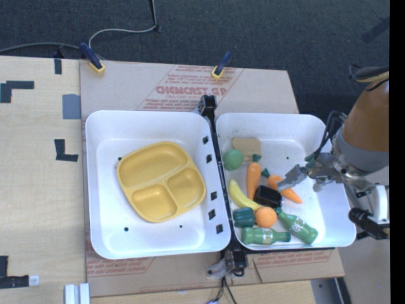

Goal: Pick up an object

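In the left bin (101, 170) lies a yellow tray (161, 181) with three sections, turned a bit crooked. A black divider (214, 170) runs between the two bins.

The right bin (304, 126) holds a pile of toy food on its left side. At the far end sits a tan toast slice (247, 147) with a green ball (233, 159) touching its near edge. A yellow banana (241, 196) lies slanted, running from far-left to near-right. Just right of it a big carrot (253, 178) stands almost straight up and down in the picture, green top at the far end, tip pointing near. A black block (267, 197) sits by its tip, with an orange ball (266, 217) right below. A small carrot (283, 190) lies slanted, pointing near-right. Two green bottles (265, 235) (297, 227) lie near the front wall.

The gripper (292, 177) hangs over the small carrot's right side. I cannot tell how its tips are set.
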Controlling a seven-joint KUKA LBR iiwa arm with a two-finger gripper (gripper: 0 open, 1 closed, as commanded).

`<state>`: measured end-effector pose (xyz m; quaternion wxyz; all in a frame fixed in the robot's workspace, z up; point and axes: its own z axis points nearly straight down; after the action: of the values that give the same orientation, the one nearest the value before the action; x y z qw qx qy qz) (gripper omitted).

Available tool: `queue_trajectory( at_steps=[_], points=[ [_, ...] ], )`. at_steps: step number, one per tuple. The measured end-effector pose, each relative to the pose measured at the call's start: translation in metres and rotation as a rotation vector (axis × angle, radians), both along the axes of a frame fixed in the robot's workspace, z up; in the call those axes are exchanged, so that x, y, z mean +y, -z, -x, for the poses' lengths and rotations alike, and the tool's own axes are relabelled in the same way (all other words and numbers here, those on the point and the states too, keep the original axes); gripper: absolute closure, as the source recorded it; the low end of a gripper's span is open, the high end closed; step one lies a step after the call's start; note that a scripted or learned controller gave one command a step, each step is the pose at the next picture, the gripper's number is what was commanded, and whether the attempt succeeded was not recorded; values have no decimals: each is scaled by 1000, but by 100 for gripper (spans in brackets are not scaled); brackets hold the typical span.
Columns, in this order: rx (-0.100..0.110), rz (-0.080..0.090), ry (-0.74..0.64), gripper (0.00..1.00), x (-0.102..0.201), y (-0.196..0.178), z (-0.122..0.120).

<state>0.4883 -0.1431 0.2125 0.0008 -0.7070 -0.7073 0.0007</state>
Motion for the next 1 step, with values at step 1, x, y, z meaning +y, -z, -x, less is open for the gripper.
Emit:
queue_trajectory(
  at_steps=[1],
  points=[
    [1,-1,0,0,18,119,6]
  ],
)
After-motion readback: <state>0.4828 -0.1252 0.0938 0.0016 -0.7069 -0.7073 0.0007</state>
